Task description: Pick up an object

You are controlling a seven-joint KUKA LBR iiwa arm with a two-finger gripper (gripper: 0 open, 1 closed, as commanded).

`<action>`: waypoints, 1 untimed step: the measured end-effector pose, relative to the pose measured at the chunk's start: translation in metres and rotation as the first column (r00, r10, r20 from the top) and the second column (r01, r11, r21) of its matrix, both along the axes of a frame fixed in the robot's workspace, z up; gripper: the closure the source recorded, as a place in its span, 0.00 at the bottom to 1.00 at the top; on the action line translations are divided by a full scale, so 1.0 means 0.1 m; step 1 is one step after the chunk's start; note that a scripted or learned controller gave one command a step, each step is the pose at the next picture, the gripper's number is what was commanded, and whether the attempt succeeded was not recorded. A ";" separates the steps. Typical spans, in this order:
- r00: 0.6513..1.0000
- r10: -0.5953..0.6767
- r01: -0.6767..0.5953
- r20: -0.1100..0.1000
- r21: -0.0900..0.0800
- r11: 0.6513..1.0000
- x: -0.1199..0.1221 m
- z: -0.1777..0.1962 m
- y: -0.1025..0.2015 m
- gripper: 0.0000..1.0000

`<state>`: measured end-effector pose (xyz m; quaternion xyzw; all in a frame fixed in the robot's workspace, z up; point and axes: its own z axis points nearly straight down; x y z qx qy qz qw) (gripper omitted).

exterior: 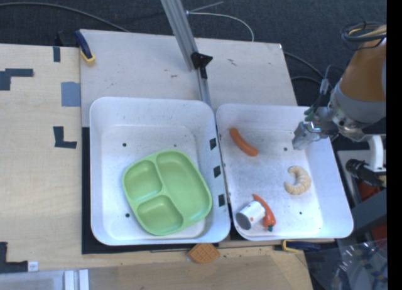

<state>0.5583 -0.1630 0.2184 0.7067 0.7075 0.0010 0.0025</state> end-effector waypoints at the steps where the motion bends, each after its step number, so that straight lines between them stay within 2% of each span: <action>1: 1.000 0.000 0.000 -0.006 0.002 1.000 0.00 0.13 0.00 1.00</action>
